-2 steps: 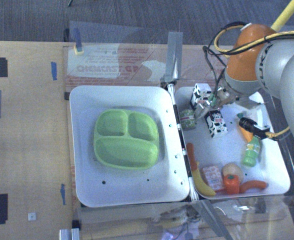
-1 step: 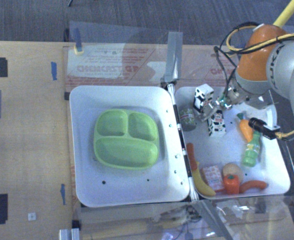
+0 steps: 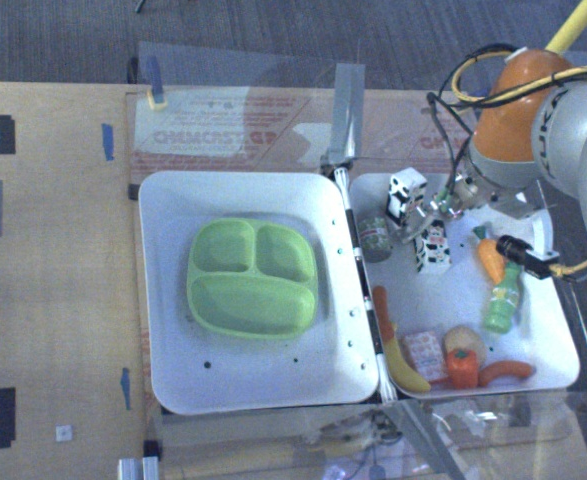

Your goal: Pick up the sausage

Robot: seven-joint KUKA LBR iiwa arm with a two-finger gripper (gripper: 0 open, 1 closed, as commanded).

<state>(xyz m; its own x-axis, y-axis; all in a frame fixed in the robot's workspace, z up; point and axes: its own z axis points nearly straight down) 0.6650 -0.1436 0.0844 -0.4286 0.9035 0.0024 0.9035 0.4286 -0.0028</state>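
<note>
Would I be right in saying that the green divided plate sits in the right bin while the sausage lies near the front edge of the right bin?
Not quite: the camera view shows the green divided plate in the left bin, not the right one. The sausage does lie near the front edge of the right bin.

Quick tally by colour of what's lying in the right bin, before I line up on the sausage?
Red or orange: 4, namely the sausage, a long red strip, a tomato-like piece, a carrot
Yellow: 1, the banana
Green: 1, the bottle
Black-and-white: 2, the cow-patterned blocks
Other: 3, a small can, a pink packet, a tan round piece
Total: 11
</note>
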